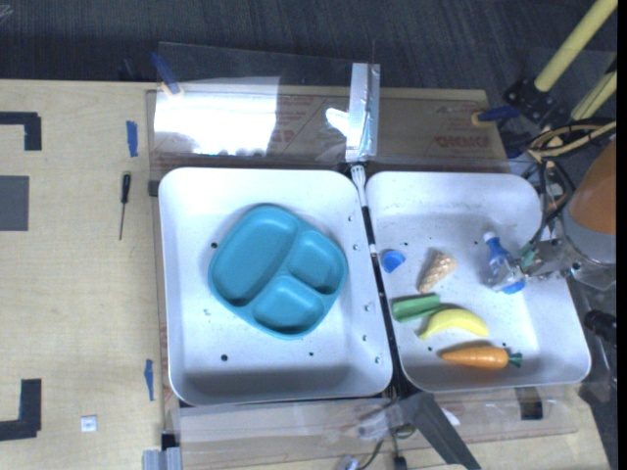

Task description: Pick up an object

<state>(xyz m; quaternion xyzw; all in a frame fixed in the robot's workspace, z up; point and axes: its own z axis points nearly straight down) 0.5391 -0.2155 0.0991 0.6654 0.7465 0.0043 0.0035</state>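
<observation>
Landmark: the banana [454, 322], lying flat in the lower middle of the right bin [554, 365]; every place below is told from it.
Gripper: the gripper [509, 267] is up and to the right of the banana, low over the bin floor near the right wall; the grey arm with its orange band [598, 204] comes in from further right.
Gripper state: its tips are lost in a blur of blue and clear plastic, so I cannot tell how it stands or whether it grips anything.
Nearest thing: a small clear bottle with a blue cap [497, 253] sits right at the gripper; touching or just beside, I cannot tell. It looks light, smooth and slippery, likely to roll; best taken across its body.
Banana: probably a light, stiff plastic toy, curved and glossy; take it across the thick middle, not the tapering ends.
Carrot [476, 357]: just below the banana, orange with a green tip; stiff, tapered, so grip the fat half.
Green vegetable [416, 306]: touching or just beside the banana's upper left; slim, easy to span.
Tan shell-like piece [436, 270]: above the banana; ridged, probably less slippery.
Small blue piece [392, 259]: up and left of the banana, near the divider; small and low, hard to pinch.
Blue plate [279, 267]: well left of the banana, in the left bin [186, 292]; broad and shallow, poor for two fingers.
</observation>
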